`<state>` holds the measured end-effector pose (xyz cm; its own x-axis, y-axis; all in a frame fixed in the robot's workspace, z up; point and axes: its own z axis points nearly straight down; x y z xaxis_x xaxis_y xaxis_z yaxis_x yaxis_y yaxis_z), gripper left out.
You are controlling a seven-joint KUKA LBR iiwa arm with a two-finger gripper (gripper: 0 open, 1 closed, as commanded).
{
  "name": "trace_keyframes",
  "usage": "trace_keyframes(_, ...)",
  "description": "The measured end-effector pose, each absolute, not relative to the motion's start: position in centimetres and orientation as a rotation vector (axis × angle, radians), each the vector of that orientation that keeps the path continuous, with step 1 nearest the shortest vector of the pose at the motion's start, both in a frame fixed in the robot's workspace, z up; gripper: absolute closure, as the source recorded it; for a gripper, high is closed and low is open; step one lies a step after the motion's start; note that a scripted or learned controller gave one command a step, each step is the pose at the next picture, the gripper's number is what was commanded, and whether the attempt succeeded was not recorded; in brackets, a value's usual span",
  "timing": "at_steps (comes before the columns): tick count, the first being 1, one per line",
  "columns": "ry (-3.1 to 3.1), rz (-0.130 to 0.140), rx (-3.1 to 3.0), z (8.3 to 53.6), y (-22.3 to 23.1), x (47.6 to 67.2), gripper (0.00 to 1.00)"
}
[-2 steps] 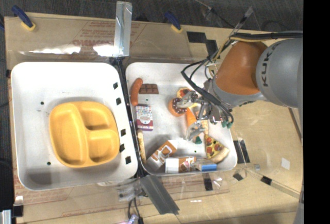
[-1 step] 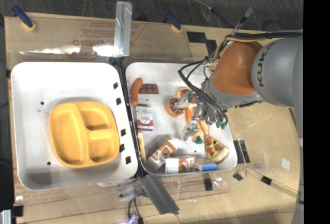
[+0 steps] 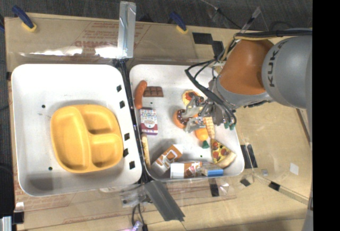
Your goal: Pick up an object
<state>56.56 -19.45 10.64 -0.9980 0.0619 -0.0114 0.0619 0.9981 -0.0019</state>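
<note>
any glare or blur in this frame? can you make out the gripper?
Camera view: glare on the tape strip behind the left bin; soft shadow under the yellow tray; the gripper is slightly soft, lost among toy food and cables, so its state is unreadable.

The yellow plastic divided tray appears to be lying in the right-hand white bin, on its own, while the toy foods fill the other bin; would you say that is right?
Not quite: the camera view shows the yellow plastic divided tray lying in the left-hand white bin, on its own. The toy foods, such as the pizza slice, fill the right-hand white bin.
</note>
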Motion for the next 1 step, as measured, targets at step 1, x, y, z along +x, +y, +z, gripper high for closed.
trace_keyframes(1,3.129,-0.003,0.097,10.63,-19.42,56.56,0.00)
